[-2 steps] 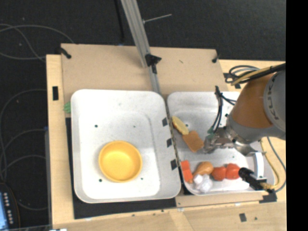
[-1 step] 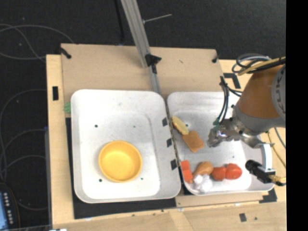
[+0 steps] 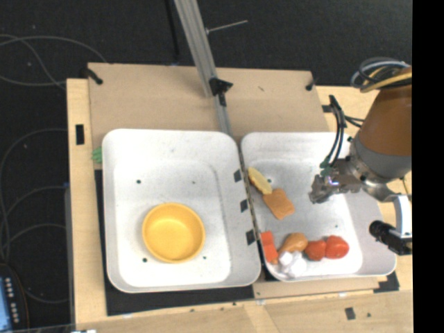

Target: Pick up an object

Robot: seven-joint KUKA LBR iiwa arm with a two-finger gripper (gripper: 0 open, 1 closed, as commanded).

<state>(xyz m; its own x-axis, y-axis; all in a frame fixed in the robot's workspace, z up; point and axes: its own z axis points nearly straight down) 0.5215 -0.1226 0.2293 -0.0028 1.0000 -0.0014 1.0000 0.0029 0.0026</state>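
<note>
Gripper poised low over the right bin, above bare white floor near its middle; too small and dark here to tell how it is set, and nothing visible in its grasp.

Nearest candidate for the pick: a tan wedge, bread-like, lying just off the tip on the side toward the divider between the bins. Touching that wedge on its far side, a pale yellow piece, close against the divider.

Further from the tip, along the near rim of the right bin: a red tomato-like piece, a brown-orange rounded piece beside it, a white crumpled lump and an orange stick at the corner — all touching or nearly so.

Well away, across the divider in the left bin: a yellow bowl, upright and alone.

Handling, as a guess from looks: probably light toy food, plastic or foam, so weight no issue. Tan wedge likely stiff with flat faces — best pinched across its narrower width, away from the yellow neighbour. Rounded red and brown pieces probably smooth and apt to squirt out of a pinch; crowding by the rim leaves little room beside them. Bowl graspable only by its rim.

No brand, label or readable writing anywhere on the objects or bins.
</note>
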